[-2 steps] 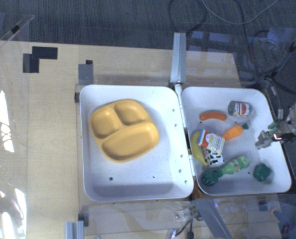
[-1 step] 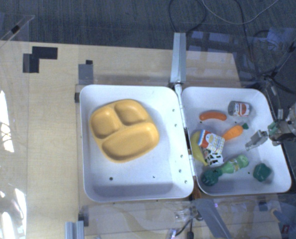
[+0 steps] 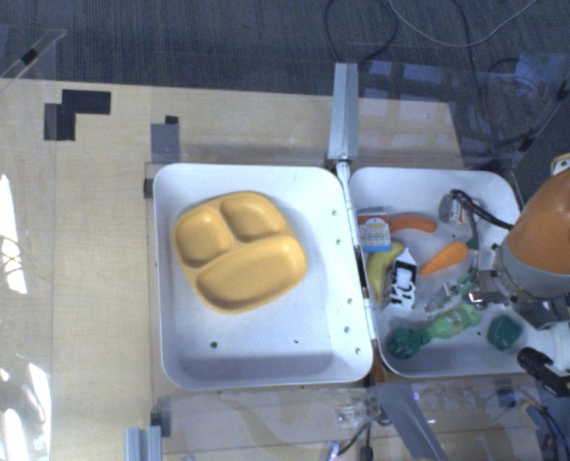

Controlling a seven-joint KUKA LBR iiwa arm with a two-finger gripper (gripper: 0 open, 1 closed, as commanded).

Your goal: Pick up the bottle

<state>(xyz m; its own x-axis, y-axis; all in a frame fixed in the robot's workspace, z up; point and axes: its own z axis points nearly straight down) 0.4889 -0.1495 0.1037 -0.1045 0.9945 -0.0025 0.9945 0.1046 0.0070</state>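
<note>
1. Nearest the camera, the pale wooden desk (image 3: 83, 286) carried two white bins side by side. The right bin (image 3: 458, 361) was crowded.
2. The green bottle (image 3: 437, 332) lay on its side near the front wall of the right bin, its darker end pointing toward the divider between the bins. A small teal object (image 3: 504, 332) sat just to its right.
3. The grey arm (image 3: 552, 233) reached in from the right with its orange band over the bin's right rim, and the wrist bent down into the bin.
4. The claw (image 3: 465, 294) hung just behind the bottle, very close to it. Whether it was wide, narrow or touching the bottle could not be told, and nothing was seen held in it.
5. Left of the claw stood a black-and-white pack (image 3: 401, 284) beside a yellow banana (image 3: 382, 262). An orange carrot (image 3: 445, 256) lay just behind the claw.
6. Further back were a second carrot (image 3: 413, 224) and a small can (image 3: 373, 230) against the divider.
7. The left bin (image 3: 256, 358) held one yellow compartment tray (image 3: 239, 250), set toward its back left.
8. Behind the bins a metal post (image 3: 344, 113) ran back along the divider line, and black marks (image 3: 74, 111) lay on the desk's far left.
9. Beyond the desk, dark carpet (image 3: 170, 17) carried looping cables (image 3: 429, 12).
</note>
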